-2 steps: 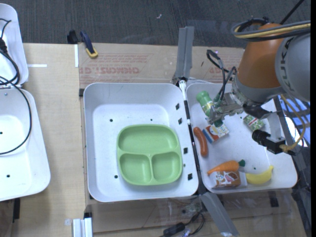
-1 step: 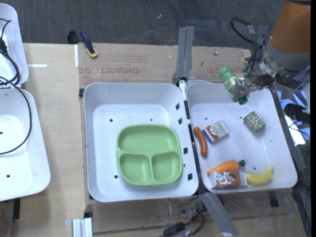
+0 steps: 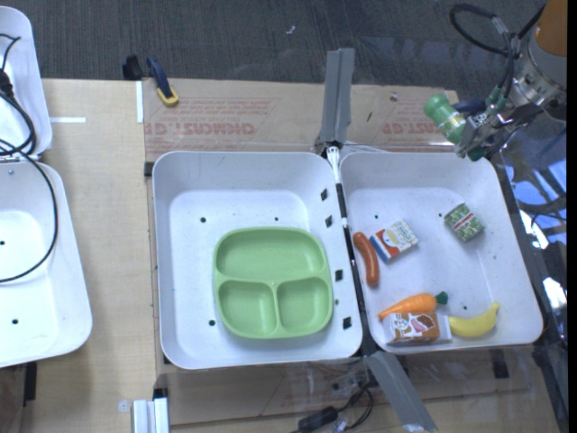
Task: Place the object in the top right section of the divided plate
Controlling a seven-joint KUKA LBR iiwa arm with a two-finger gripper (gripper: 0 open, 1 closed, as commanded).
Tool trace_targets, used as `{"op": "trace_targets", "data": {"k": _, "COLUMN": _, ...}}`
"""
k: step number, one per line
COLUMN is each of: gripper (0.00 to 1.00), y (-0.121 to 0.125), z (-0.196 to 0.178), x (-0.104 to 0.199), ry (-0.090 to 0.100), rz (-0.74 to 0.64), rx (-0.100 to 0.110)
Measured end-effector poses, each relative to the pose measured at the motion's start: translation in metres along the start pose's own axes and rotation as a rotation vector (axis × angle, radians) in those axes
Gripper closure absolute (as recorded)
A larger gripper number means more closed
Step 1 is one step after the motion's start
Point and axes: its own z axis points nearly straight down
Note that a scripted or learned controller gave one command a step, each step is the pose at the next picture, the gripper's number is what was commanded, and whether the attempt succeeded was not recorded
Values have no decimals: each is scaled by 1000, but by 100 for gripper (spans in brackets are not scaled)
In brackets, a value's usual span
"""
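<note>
Divided plate [image 3: 270, 282]: light green, plain. Both bins [image 3: 180, 242] white with small black dots. Right bin: red sausage [image 3: 366, 257], orange carrot [image 3: 410, 306] with green top, yellow banana [image 3: 475, 321], dark green patterned box [image 3: 463, 222], white-red-blue carton [image 3: 395, 241], orange-white pouch [image 3: 416, 329]. Green object [image 3: 444, 114] at 1 o'clock. Tabletop [image 3: 108, 152] pale wood.

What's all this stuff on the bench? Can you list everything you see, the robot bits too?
divided plate: 1, light green, middle of left bin
left bin: 1, white, centre of bench
right bin: 1, white, beside left bin
sausage: 1, red-orange, right bin by the divider
small carton: 1, white and red, beside sausage
small box: 1, green, right bin, far side
carrot: 1, orange, near side
packet: 1, orange and white, under carrot
banana: 1, yellow, near right corner
green object: 1, at end effector
end effector: 1, above right bin's far corner
</note>
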Motion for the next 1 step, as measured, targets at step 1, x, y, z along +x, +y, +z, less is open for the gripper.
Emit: {"op": "trace_targets", "data": {"k": 1, "gripper": 100, "y": -80, "z": -108, "x": -10, "ry": 0, "rz": 10, "rx": 0}}
